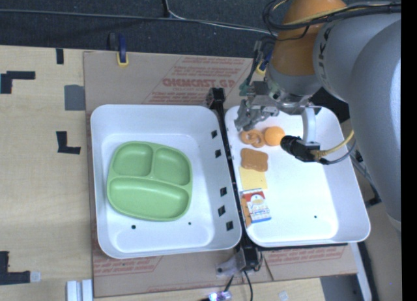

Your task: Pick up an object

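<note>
Hovering just behind small brown pretzel-shaped toy: two-finger gripper, finger state untellable; round orange ball beside pretzel; nothing lifted yet

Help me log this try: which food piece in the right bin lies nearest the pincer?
The small brown pretzel-like piece, at the row's far end, just below the pincer; the orange ball sits beside it, slightly farther away.

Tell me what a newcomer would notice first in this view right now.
Probably the light green divided plastic plate, alone in the left white bin. Next, the grey arm's gripper over the right white bin's far left corner, above a row of small food items: a round orange ball, brown toast slice, yellow cheese square.
</note>
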Robot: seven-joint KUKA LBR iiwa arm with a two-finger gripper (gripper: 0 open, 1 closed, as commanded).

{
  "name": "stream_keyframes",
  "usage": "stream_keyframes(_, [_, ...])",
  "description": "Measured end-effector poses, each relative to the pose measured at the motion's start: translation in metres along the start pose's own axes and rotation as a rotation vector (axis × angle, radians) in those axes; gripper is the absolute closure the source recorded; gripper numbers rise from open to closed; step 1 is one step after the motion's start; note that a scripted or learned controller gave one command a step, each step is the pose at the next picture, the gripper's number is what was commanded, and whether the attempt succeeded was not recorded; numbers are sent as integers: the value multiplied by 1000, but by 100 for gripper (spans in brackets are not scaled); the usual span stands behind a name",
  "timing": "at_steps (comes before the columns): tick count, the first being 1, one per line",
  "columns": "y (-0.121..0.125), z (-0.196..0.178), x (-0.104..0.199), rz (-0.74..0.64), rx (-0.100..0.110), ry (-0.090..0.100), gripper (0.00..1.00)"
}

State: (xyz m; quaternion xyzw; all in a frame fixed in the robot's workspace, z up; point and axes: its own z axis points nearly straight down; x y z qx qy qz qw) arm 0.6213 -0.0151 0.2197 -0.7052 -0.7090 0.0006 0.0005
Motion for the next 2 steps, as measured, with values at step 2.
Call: stream_keyframes(2, [8, 0, 113, -3, -1, 2, 100])
